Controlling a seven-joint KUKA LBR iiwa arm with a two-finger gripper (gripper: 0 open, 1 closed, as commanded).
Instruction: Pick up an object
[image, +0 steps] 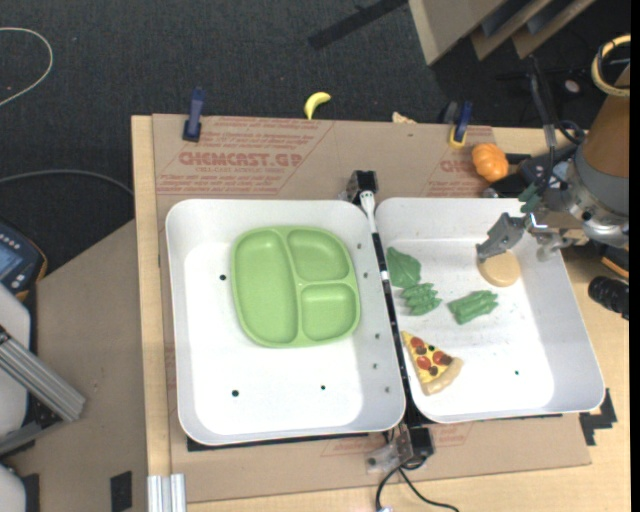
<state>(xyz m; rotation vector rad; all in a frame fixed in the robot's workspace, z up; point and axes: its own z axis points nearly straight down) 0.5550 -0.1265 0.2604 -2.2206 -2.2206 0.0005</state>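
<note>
"CHEMCAST GP" on the board (240, 158)

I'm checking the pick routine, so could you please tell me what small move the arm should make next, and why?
Probably a short descent onto the tan round piece: the gripper hovers at its upper edge in the right bin, and nothing visibly sits between its jaws yet.

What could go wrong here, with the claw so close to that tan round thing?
The gripper sits right at the tan round piece near the right bin's far wall. It looks flat, so the fingers might slide over it or nudge it away. The green toy pieces lie close by and could get bumped if the arm drifts.
</note>
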